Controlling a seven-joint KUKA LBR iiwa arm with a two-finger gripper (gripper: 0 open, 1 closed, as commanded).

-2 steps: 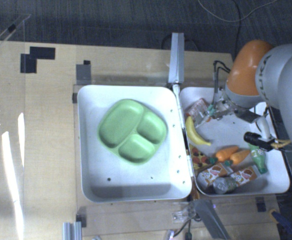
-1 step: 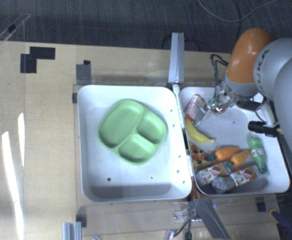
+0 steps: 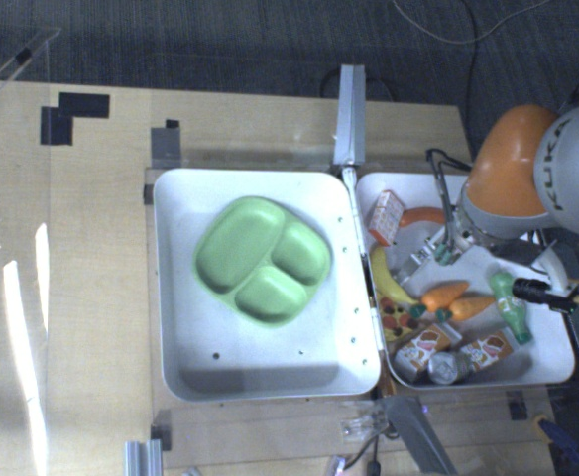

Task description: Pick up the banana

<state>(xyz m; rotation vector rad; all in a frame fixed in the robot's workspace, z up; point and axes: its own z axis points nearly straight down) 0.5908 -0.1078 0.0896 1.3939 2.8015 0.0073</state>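
Nearest the camera, small printed packets (image 3: 430, 345) and a silvery can (image 3: 446, 368) crowd the right white plastic bin's (image 3: 557, 365) front wall, likely tipped in loose as clutter. Behind them lie two orange carrots (image 3: 455, 300) and a green bottle (image 3: 510, 306). The curved yellow banana (image 3: 386, 278) hugs the bin's left wall, just left of the tool (image 3: 442, 249), which hangs low beside it; I cannot tell its state. The left bin holds a green sectioned plate (image 3: 262, 258).
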